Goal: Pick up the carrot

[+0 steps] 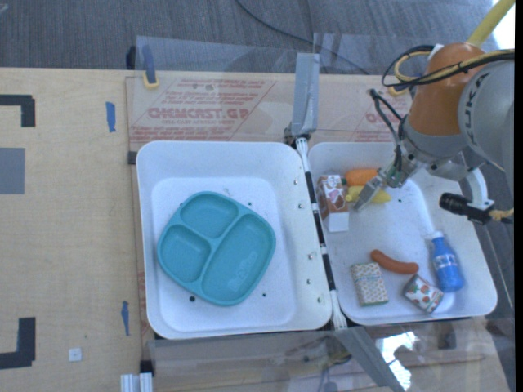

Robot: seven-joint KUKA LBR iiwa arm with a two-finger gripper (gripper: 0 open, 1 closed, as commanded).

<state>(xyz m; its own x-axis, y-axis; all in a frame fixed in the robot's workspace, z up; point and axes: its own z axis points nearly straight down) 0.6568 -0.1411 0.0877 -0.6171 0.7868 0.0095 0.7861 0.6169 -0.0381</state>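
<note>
**Gripper at carrot, right bin**

Patterned carton (423,293) lies at right bin (482,300) front edge, w/ tan box (369,283), sausage (395,260) & blue bottle (445,260) close by. Carrot (360,175) sits at bin's rear, beside a brown packet (331,194) & a yellow item (356,194). Gripper (373,191) is down just in front of carrot, touching yellow item; finger state: cannot tell. Left bin (163,162), next to right bin, carries a teal divided plate (216,247).
</note>
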